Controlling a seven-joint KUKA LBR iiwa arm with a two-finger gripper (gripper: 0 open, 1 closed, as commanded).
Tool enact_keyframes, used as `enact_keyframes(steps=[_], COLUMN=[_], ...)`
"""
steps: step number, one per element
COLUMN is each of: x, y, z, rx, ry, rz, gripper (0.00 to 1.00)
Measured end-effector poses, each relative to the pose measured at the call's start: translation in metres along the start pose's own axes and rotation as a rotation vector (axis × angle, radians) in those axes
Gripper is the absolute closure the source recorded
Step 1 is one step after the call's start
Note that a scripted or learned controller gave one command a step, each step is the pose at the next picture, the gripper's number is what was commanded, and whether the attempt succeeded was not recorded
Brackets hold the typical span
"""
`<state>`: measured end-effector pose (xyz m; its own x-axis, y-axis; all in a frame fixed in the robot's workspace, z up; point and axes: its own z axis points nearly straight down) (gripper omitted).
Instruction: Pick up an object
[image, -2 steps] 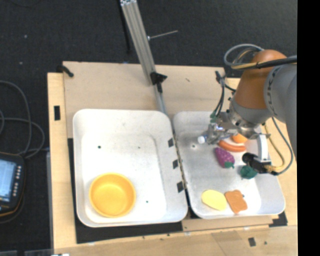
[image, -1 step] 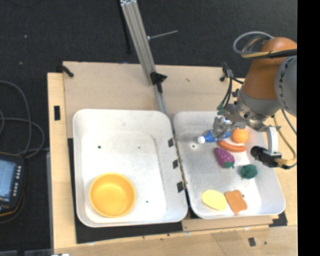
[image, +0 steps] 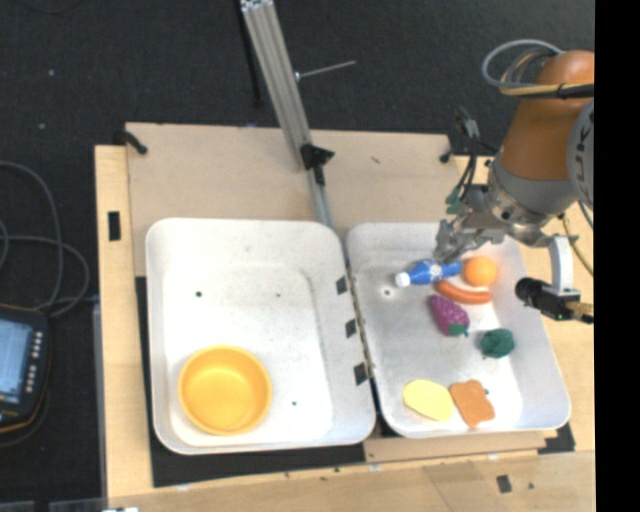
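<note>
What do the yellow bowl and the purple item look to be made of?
The yellow bowl looks like moulded plastic: uniform colour, smooth surface with a soft sheen. The purple item, in the right bin, seems like a plastic toy, possibly grapes: bumpy, saturated colour. Too small to be sure.

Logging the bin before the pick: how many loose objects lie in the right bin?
7, though the gripper may hide more: blue bottle, orange ball, orange strip, purple piece, green piece, yellow piece, orange block.
</note>
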<state>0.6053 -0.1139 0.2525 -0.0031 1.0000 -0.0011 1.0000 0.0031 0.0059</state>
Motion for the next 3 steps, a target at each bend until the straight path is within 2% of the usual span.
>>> enact_keyframes(steps=[2,3], x=[0.089,0.148], y=[-0.015,-0.016], z=[0.008,0.017], rx=[0.006,0.007], ry=[0.001,0.002], rz=[-0.002,-0.004], gripper=[1.0,1.0])
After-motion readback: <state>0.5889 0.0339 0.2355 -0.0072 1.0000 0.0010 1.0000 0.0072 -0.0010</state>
